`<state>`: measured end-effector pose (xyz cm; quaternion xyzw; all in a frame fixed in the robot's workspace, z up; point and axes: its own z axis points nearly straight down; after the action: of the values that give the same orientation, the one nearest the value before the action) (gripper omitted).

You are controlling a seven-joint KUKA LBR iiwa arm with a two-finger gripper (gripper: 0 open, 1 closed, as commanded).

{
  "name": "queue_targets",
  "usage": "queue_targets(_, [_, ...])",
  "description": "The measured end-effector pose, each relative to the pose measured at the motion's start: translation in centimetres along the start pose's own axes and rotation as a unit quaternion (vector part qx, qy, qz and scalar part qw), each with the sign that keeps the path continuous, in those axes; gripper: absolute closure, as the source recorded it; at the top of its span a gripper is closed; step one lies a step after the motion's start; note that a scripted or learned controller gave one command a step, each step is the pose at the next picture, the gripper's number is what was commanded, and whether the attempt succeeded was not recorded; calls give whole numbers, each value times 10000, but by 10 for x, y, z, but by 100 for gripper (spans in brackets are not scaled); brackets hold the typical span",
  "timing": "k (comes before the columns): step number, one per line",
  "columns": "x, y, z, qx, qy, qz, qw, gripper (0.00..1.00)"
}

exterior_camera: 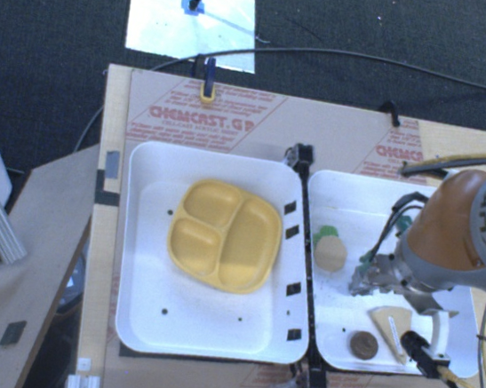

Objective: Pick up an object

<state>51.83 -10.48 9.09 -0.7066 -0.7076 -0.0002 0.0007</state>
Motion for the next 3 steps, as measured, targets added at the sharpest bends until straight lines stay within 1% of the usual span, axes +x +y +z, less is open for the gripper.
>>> queue_targets(1, [-1,11,-47,-12,-8,-16,10000,100])
queue_targets(2, [-10,7,-99,-16,-12,-2,10000,100])
queue_targets(3, [-2,8,-143,-15,-10,-22,10000,100])
